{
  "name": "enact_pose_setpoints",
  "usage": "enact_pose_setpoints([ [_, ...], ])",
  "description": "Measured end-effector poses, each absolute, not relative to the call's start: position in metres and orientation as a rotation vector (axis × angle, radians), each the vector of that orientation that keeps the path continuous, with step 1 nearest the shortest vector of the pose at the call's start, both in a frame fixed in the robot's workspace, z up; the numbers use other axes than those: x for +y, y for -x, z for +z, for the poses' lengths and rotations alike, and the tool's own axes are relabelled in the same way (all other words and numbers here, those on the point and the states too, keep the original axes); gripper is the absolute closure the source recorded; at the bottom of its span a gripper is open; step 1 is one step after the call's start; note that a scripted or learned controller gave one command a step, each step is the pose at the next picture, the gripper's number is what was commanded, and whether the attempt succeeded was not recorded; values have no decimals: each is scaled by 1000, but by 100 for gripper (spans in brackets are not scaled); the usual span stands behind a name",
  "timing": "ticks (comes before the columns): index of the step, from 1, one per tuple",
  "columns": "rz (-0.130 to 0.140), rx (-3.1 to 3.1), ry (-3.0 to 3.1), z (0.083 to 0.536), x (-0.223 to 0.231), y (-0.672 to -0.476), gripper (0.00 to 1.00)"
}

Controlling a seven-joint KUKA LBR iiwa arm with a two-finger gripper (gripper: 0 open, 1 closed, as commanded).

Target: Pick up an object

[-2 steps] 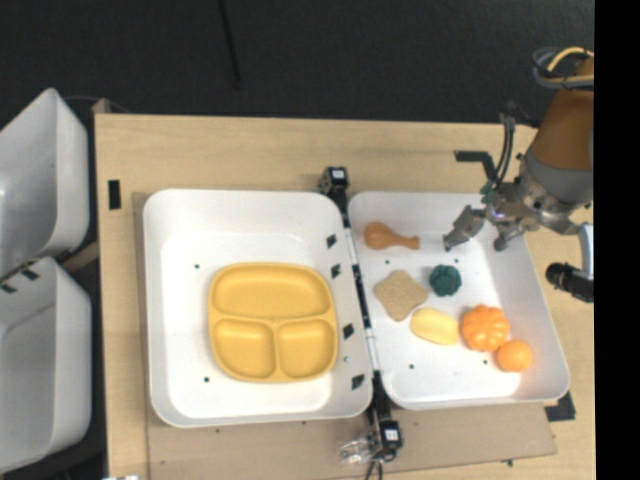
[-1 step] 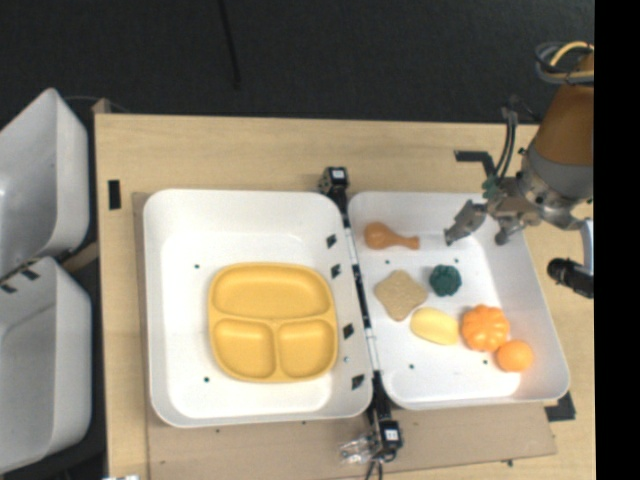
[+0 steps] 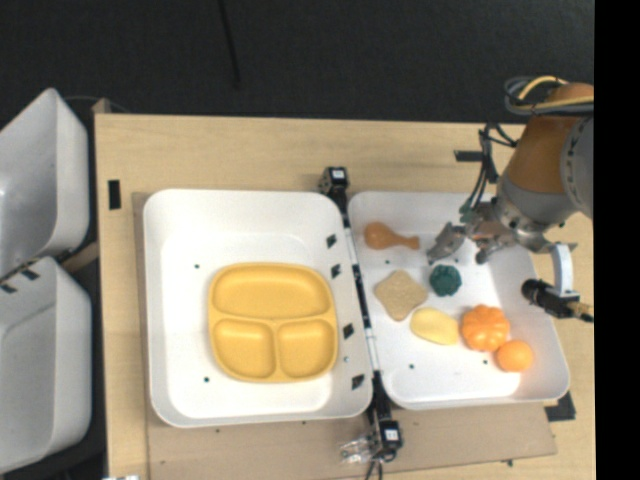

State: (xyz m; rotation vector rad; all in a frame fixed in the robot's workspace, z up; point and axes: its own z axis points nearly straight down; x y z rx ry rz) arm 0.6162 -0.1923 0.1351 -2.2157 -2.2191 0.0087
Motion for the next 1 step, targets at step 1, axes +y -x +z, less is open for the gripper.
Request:
enact_pose_setpoints([
  [1, 7, -2218, 2219, 95, -193, -615, 0],
])
